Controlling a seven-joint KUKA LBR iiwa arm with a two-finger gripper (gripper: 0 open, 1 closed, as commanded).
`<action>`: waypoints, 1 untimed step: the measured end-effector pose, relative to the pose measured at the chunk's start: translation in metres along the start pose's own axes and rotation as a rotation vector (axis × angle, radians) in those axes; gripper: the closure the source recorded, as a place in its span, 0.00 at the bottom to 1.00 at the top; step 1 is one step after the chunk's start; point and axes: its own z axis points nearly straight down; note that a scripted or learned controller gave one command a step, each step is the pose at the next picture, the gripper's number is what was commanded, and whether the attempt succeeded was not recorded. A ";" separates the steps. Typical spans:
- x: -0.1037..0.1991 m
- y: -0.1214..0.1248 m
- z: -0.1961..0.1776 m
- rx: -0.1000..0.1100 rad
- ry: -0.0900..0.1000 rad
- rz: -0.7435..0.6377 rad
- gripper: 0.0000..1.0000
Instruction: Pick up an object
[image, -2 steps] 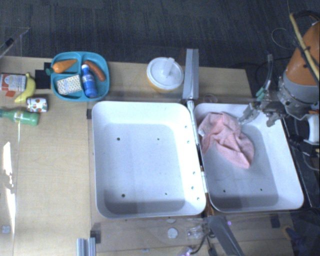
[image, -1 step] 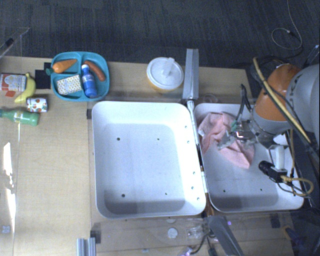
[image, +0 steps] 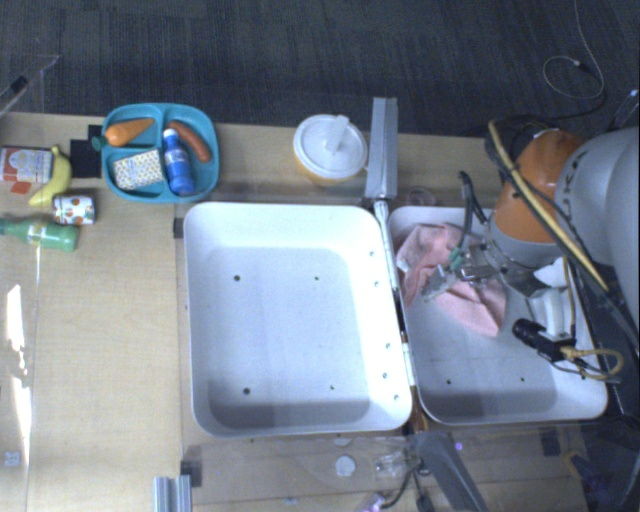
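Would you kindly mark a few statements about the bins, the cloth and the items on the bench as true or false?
1. The pink cloth lies in the right bin. True.
2. The gripper is over the left bin. False: it is over the right bin, at the cloth.
3. The blue divided tray sits inside the left bin. False: it rests on the bench beyond that bin's far left corner.
4. A white-lidded container stands on the bench beyond the bins. True.
5. The banana lies on the pink cloth. False: it is on the bench at the far left, beside the blue tray.
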 end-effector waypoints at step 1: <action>-0.022 0.015 0.001 0.000 0.000 -0.181 0.00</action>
